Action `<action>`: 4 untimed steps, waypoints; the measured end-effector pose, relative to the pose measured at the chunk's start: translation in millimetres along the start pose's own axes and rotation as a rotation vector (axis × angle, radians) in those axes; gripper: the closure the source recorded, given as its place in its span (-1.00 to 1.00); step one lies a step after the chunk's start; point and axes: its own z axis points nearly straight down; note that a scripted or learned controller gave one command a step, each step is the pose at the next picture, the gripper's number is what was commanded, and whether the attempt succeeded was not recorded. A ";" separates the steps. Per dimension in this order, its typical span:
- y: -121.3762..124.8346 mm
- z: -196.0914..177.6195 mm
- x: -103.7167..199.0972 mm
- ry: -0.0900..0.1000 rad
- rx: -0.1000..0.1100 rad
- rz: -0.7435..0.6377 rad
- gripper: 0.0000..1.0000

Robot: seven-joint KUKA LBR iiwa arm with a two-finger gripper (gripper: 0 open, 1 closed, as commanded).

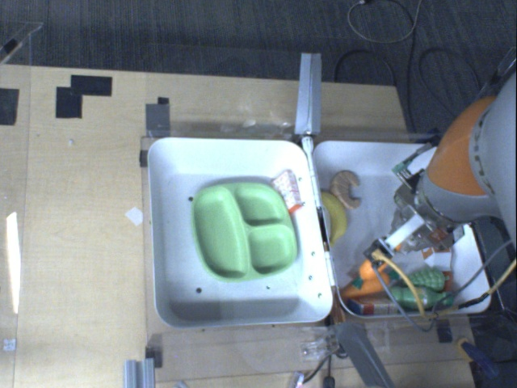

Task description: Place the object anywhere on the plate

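White bins (161,241): two, side by side on the surface, one left and one right.
Green plates (242,231): one, with three compartments, in the left bin.
Small packets (287,188): one, red and white, at the plate's far right corner in the left bin.
Yellow rounded things (334,215): one, against the left wall of the right bin.
Tan wooden pieces (346,187): one, curved, just beyond the yellow thing.
Orange things (365,272): one, near the right bin's near edge.
Green things (426,281): one, lying at the near right of the right bin.
Red tubes (373,306): one, along the right bin's near wall.
Robot arms (477,156): one, reaching in from the right.
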 end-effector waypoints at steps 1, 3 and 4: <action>-69.0 -16.4 25.0 0.008 -0.008 -0.595 1.00; -165.7 -27.3 167.1 0.003 -0.001 -0.892 1.00; -236.0 -49.1 200.4 0.004 -0.001 -1.017 1.00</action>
